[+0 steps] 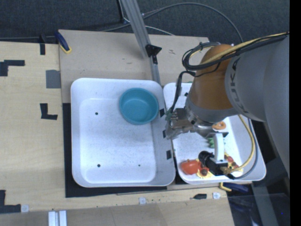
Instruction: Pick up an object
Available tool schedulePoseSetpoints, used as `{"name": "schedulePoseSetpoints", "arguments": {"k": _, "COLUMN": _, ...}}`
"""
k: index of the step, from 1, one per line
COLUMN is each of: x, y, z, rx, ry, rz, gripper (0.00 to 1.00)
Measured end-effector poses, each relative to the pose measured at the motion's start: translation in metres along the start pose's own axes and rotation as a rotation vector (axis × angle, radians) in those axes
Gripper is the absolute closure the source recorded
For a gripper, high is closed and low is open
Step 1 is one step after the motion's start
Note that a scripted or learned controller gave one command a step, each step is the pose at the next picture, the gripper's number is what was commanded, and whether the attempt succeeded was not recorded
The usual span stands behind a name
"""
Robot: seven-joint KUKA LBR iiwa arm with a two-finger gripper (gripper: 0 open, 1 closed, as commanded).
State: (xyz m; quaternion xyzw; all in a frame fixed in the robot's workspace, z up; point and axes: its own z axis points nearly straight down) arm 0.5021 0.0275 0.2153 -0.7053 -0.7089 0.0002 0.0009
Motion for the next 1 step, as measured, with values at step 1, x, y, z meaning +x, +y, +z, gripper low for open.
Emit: {"name": "schedulePoseSetpoints", "arguments": {"k": 1, "x": 0.0436, "y": -0.0077, "z": -0.0037, "rx": -0.001, "ry": 0.000, "rz": 0.001, "gripper": 1.00}}
